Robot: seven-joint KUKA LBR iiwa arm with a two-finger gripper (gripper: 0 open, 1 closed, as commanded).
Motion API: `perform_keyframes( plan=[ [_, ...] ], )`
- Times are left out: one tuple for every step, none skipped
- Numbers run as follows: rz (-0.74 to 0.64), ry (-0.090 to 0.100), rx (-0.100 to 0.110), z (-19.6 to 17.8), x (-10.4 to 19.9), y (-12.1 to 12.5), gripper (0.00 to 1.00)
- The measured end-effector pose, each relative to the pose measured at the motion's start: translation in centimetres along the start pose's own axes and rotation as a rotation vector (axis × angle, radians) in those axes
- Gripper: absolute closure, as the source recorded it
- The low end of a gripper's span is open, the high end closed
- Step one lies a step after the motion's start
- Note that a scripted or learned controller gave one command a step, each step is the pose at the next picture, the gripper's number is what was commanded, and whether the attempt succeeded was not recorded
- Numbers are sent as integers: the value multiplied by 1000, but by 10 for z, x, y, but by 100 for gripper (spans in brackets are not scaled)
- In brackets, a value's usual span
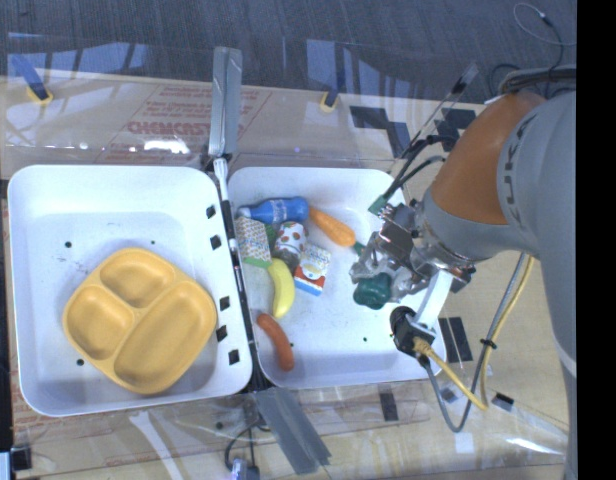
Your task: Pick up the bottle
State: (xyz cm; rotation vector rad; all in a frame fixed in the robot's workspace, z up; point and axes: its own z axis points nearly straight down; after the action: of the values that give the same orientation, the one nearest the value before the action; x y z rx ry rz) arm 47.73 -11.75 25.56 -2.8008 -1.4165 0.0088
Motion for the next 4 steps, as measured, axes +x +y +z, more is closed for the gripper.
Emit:
perform_keyframes(
  plan=[
    [-78,1,-1,-24,54,-31,100],
    [260,-2,2,-13,141,-61,100],
    [496,-1,-1,-31,157,-110,100],
    [511,-3,2,24,130,-85,100]
  ],
)
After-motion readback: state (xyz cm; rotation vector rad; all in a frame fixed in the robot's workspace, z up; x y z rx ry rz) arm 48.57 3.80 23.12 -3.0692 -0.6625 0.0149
